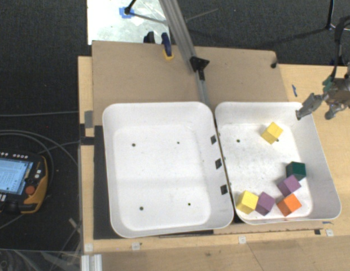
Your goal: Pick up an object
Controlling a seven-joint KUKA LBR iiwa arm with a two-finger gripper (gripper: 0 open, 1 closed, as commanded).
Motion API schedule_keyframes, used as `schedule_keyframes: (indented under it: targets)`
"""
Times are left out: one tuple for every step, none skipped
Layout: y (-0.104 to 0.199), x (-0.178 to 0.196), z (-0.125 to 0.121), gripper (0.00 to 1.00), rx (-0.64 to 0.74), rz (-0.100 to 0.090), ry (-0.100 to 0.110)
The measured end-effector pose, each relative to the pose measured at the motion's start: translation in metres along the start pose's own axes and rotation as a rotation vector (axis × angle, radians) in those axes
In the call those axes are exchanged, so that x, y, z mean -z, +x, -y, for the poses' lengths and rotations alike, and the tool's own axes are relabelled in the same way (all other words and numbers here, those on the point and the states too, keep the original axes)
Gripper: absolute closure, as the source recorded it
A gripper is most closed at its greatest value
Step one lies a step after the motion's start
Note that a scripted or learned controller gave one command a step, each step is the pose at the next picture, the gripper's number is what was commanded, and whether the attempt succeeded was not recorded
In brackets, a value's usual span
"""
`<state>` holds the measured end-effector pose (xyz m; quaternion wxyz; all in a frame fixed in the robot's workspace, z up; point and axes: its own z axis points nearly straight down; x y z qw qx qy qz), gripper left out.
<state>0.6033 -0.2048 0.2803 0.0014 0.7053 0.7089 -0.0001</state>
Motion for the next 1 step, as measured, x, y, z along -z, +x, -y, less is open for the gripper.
schedule_keyframes:
  targets:
    - [-0.0082,0.0011,-0.0135,0.00,0.000,0.002,-0.003]
